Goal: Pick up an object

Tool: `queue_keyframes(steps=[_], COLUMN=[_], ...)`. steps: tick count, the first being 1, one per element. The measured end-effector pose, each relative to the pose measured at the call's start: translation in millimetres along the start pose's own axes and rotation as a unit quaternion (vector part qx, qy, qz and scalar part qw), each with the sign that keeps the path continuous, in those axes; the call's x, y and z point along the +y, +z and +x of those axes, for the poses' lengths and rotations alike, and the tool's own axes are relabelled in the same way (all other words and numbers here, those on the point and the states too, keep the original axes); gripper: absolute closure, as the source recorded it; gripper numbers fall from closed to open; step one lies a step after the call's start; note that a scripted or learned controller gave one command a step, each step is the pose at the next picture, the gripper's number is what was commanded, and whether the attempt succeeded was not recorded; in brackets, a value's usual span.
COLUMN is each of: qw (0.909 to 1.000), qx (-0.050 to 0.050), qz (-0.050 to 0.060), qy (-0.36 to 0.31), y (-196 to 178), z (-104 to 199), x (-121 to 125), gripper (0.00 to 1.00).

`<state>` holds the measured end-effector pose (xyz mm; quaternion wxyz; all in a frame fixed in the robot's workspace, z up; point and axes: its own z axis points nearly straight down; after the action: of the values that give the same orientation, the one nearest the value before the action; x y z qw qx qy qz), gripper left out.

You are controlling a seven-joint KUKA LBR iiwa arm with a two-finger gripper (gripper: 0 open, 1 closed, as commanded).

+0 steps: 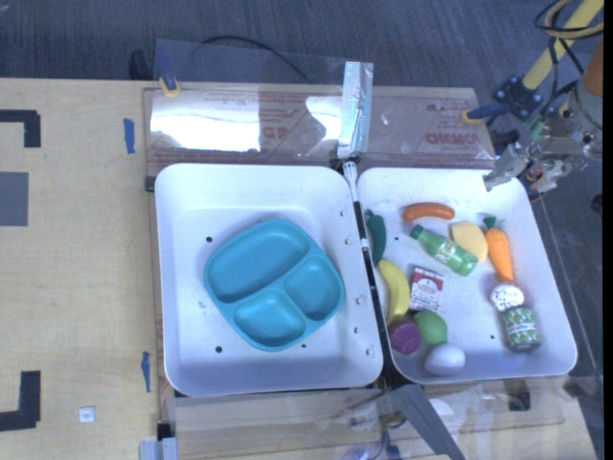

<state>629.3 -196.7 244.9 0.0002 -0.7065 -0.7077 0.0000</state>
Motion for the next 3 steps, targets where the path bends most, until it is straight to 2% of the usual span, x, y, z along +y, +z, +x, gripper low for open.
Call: queue_keyframes(steps=[1,2,3], qw=[0.999,0.9898,0.9898], qx=[0.006,0.001,0.001], qz=[0.004,0.001,0.0], qy=[0.045,0.142,0.143], y=[138,154,143], z=[-14,16,16], x=[-30,-56,-56], gripper=[0.0,0.0,1.0])
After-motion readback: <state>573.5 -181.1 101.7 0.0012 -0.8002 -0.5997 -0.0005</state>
